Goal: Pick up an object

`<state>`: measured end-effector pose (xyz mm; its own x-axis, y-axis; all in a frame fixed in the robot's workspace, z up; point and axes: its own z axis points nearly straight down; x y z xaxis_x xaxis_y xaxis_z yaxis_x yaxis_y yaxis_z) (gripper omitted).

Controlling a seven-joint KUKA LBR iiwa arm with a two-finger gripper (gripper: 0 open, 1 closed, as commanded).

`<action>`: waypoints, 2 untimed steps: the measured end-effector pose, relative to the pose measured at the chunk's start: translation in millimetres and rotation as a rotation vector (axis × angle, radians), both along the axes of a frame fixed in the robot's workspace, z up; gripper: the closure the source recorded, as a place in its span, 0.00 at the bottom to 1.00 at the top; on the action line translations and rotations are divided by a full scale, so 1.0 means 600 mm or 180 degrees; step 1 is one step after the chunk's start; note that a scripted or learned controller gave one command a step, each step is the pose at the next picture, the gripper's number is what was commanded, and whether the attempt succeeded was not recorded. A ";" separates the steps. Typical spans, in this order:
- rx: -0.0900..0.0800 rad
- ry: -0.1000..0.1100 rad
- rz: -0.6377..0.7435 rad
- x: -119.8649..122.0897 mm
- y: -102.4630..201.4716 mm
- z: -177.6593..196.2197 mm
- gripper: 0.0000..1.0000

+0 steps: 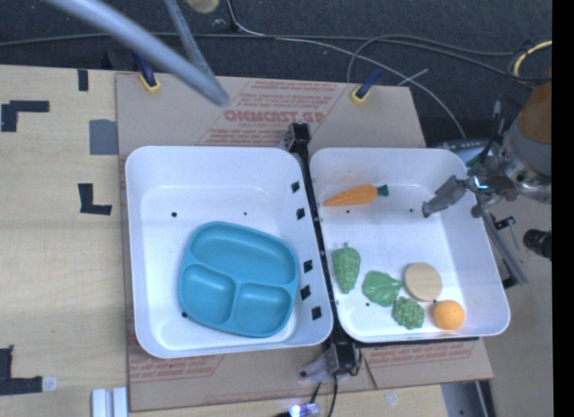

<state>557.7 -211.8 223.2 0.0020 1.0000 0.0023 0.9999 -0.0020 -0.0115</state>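
Reaching in from the right edge of the frame, the grey arm [529, 151] carries its pincer [446, 197] over the upper right corner of the right bin [466, 325]. One dark finger [441, 200] slants down and to the left above the white floor; whether the pincer is spread or closed I cannot tell, and nothing is seen in its grip.

Closest to it is the toy carrot [352, 195], lying on its side near the upper wall of the right bin, green tip pointing right, level with the pincer and to its left, with bare white floor between them. All the other pieces sit toward the lower part of that bin, well apart from the pincer: a green leafy piece [346, 266] near the left wall, a second green leaf [381, 288] right of it, a small green broccoli-like piece [408, 314] below that, a pale tan round piece [422, 280] just beside the leaf, and an orange ball [448, 315] in the lower right, touching or almost touching the tan round.

Left of the divider, the left bin [148, 173] holds a blue divided tray [239, 279] lying flat. Both bins rest on a cardboard sheet [269, 106] on the wooden worktop [54, 254]. Thin cables [395, 47] trail across the dark area above.
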 end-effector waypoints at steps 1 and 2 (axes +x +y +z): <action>-0.0008 -0.0034 0.0009 0.004 0.000 0.009 0.00; -0.0006 -0.0015 0.0005 -0.003 -0.014 -0.086 0.00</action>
